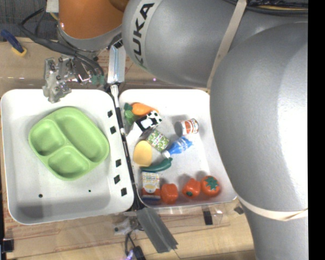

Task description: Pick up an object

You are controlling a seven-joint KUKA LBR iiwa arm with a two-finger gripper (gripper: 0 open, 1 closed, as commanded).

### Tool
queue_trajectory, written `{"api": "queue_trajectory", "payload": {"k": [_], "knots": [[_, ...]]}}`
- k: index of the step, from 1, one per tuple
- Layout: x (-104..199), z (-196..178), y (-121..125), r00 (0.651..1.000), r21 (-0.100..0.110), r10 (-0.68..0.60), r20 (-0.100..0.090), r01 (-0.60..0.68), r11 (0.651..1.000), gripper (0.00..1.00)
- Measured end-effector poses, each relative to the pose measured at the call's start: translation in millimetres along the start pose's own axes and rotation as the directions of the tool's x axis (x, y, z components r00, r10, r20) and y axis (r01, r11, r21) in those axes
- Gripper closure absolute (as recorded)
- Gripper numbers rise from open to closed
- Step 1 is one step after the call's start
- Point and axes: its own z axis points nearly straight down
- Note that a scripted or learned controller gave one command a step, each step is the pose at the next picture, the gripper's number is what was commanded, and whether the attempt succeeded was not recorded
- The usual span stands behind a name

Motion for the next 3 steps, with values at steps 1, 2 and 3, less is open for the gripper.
{"api": "queue_trajectory", "payload": {"k": [1,2,3], "knots": [[-11,14,8,1.0,0.0,-0.014,0.003,0.014,1.0,1.0],[-11,-1,10,0.938,0.001,-0.346,0.004,0.346,0.938,1.0],[-10,22,8,0.922,-0.001,-0.387,0.0,0.387,0.922,1.0]]}}
